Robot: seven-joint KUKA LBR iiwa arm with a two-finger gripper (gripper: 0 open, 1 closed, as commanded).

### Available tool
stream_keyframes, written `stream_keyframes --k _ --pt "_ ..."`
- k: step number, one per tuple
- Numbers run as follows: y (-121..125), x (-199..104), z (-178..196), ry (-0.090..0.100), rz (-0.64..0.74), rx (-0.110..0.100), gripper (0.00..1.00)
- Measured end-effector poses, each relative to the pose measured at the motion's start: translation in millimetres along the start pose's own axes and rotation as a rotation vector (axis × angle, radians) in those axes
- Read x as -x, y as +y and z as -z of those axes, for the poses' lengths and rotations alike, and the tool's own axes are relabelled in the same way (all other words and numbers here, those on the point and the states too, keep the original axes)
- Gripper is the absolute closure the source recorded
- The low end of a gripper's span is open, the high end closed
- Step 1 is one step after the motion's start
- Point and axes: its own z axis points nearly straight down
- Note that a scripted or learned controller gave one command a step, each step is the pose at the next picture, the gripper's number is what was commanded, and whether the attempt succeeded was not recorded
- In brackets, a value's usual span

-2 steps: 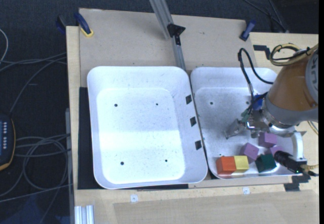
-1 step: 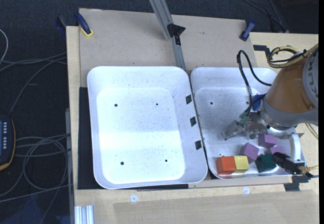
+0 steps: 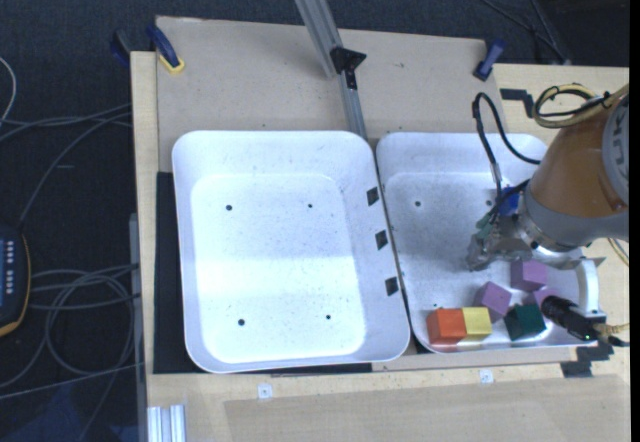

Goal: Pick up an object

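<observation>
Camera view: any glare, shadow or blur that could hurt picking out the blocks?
Camera view: the left bin floor has a bright washed-out patch; the right bin sits dimmer, shaded under the arm; the gripper is soft and hard to resolve; the orange block, yellow block and green block stay distinct in color, edges slightly fuzzy.
</observation>
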Motion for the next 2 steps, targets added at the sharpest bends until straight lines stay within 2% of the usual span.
stream_keyframes --k 1,2 --pt "3 -3 43 -0.003 0.001 0.004 1.00" --pt "-5 -2 95 -0.003 0.000 0.006 1.00"
